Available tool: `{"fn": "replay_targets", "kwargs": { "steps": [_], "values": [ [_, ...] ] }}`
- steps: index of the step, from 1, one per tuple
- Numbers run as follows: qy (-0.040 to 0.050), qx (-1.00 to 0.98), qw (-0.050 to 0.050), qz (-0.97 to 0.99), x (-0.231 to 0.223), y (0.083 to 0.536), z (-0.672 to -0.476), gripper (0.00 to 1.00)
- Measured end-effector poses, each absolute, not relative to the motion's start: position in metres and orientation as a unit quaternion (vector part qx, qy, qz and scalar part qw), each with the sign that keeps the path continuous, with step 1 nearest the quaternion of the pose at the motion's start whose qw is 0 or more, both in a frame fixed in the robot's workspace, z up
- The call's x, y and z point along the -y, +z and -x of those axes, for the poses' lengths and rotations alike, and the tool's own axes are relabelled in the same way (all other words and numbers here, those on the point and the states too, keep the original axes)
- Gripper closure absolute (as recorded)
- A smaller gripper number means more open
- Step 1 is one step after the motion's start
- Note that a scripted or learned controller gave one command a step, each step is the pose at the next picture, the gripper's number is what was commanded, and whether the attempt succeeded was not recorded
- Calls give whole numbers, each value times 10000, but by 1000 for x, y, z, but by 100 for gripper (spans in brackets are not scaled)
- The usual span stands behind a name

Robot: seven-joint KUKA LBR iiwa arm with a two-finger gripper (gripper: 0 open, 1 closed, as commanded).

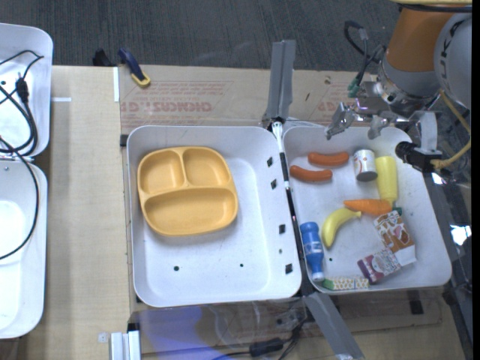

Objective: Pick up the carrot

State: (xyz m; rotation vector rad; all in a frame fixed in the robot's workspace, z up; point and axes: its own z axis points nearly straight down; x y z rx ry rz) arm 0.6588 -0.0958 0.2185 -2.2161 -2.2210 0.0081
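The carrot (367,206) is a short orange stick lying flat in the middle of the right bin (427,276), between a yellow banana (337,224) and a yellow cylinder (386,178). My gripper (352,130) hangs over the bin's far edge, well behind the carrot and apart from it. Its two fingers are spread open with nothing between them.
Two reddish sausages (328,157) (310,174) and a small can (364,164) lie between the gripper and the carrot. A blue bottle (311,250) and snack packets (394,235) sit at the front of the bin. The left bin (150,276) holds a yellow divided plate (187,190).
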Motion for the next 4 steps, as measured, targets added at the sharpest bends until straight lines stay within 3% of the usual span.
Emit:
{"fn": "replay_targets", "kwargs": {
  "steps": [1, 2, 3, 4],
  "values": [
    [27, 7476, 19, 6641, 88, 219, -659, 0],
    [20, 7777, 18, 6286, 158, 207, -596, 0],
    [13, 7972, 24, 6037, 181, 147, -553, 0],
    [-20, 8220, -65, 5694, 149, 98, -552, 0]
  ]
}}
